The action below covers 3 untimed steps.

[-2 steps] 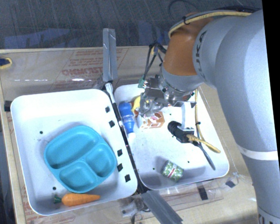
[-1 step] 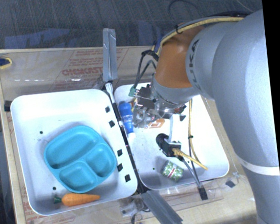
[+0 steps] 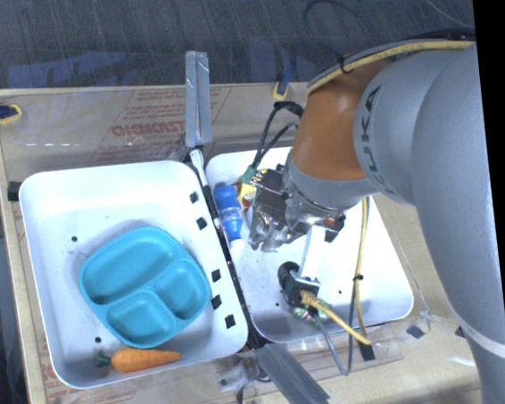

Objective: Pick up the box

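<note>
My gripper [image 3: 263,234] hangs low over the left part of the right bin [image 3: 389,303], pointing down at its floor. The big grey and orange arm covers most of that bin. At the arm's upper left edge a small yellow and green corner [image 3: 251,178] peeks out. It may be the box, but most of it is hidden and I cannot tell. Nothing is seen held in the gripper.
A blue bottle [image 3: 228,210] lies in the right bin along the divider, just left of the gripper. In the left bin [image 3: 48,218] sit a blue divided plate [image 3: 145,284] and, near the front wall, an orange carrot [image 3: 142,360].
</note>
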### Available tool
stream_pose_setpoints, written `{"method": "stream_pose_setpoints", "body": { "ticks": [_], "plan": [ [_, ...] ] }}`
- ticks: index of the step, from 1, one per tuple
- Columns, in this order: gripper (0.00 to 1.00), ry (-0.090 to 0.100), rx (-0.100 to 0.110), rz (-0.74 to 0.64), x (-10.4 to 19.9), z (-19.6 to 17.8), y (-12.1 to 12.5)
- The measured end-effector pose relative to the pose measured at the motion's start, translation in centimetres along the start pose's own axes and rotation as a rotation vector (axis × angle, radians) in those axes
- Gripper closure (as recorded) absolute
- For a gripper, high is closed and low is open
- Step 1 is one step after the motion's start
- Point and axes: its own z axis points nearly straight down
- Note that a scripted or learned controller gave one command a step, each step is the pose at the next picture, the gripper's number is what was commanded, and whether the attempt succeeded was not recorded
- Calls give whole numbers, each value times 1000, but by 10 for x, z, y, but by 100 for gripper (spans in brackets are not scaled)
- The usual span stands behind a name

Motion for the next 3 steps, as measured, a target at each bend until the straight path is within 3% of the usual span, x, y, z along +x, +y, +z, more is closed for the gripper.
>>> {"method": "stream_pose_setpoints", "body": {
  "ticks": [1, 2, 3],
  "plan": [
    [100, 0, -2, -180, -2, 60, -19],
    [100, 0, -2, 104, 35, 2, 33],
    [100, 0, 0, 191, -34, 62, 44]
  ]
}}
